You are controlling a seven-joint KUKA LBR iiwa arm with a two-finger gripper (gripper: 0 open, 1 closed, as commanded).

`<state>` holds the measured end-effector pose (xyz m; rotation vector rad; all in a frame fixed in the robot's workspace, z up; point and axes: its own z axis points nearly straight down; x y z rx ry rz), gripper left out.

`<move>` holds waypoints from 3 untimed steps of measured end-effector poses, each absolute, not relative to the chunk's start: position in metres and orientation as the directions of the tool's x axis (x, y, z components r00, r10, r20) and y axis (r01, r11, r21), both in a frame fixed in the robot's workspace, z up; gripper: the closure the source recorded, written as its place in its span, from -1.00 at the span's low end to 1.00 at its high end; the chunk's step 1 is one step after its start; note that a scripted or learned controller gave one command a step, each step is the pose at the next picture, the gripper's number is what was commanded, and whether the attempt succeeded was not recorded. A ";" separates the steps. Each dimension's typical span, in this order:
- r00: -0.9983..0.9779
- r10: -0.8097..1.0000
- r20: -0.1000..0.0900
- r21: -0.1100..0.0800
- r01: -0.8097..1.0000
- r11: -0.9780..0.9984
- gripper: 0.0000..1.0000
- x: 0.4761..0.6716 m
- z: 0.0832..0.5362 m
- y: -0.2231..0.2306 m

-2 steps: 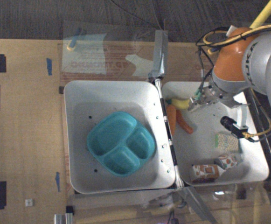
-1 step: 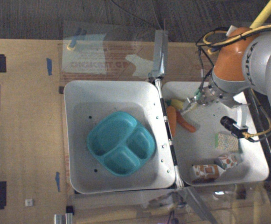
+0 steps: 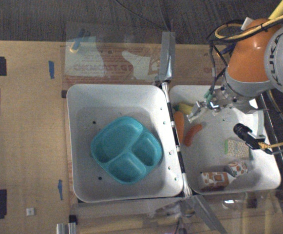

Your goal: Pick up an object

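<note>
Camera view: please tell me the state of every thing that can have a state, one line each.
Teal plate: lying flat in the left bin, compartments up.
Sausage: lying in the right bin.
Carrot: lying against that bin's left wall.
Small carton: lying on its side.

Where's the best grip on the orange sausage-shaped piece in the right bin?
Grip the orange sausage-shaped piece across its narrow middle, coming straight down. It lies flat and tilted on the right bin floor, with bare floor on both long sides, so fingers should close across its width.
</note>
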<state>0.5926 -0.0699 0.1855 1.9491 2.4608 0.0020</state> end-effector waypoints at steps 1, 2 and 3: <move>-0.339 0.941 -0.004 0.004 0.941 0.339 -1.00 0.635 0.096 -0.102; -0.337 0.942 -0.006 0.006 0.942 0.337 1.00 0.636 0.106 -0.103; -0.337 0.942 -0.006 0.006 0.942 0.337 -1.00 0.636 0.106 -0.103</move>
